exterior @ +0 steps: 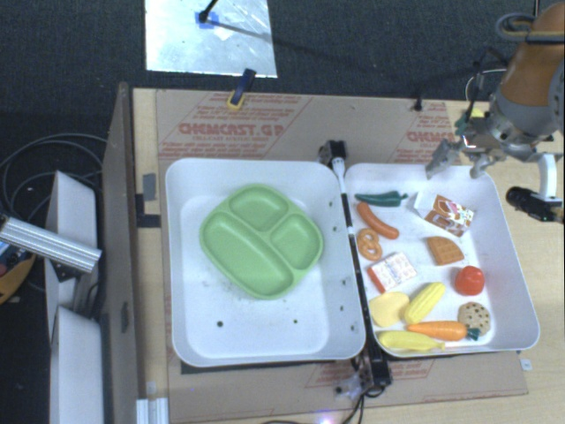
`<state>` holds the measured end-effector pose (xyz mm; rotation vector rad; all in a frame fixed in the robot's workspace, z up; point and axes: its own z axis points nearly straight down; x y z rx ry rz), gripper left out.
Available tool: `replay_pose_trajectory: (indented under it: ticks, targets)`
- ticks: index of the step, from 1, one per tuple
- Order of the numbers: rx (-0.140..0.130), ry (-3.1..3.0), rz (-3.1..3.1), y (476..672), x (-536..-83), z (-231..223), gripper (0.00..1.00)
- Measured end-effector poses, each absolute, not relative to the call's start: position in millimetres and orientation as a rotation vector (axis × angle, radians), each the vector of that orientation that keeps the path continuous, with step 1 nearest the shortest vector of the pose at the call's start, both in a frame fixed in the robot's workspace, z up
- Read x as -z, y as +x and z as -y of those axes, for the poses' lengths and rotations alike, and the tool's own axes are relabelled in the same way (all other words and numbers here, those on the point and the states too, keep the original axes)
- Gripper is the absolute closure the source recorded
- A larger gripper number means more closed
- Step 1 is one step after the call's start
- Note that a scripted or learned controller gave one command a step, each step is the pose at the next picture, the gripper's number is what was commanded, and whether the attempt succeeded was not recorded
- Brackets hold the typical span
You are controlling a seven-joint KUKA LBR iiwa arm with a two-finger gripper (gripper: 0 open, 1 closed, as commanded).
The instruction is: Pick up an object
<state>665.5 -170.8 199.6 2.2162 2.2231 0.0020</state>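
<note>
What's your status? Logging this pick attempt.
Gripper open, above right bin's far edge. Carton nearest, untouched. Nothing in the way.

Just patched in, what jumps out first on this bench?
The green divided plate sits alone in the left bin. The right bin is crowded with toy food, a red tomato near its right side. The gripper hangs open above that bin's far edge.
</note>
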Motion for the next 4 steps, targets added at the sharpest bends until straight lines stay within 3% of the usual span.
replay_pose_trajectory:
  ticks: [2, 3, 4]
  targets:
    - [0.004, 2.226, -2.223, 554.4, -122, 179, 0.0]
    - [0.002, 2.223, -2.223, 547.4, -82, 194, 0.0]
    - [-0.005, 2.211, -2.224, 589.3, -86, 190, 0.0]
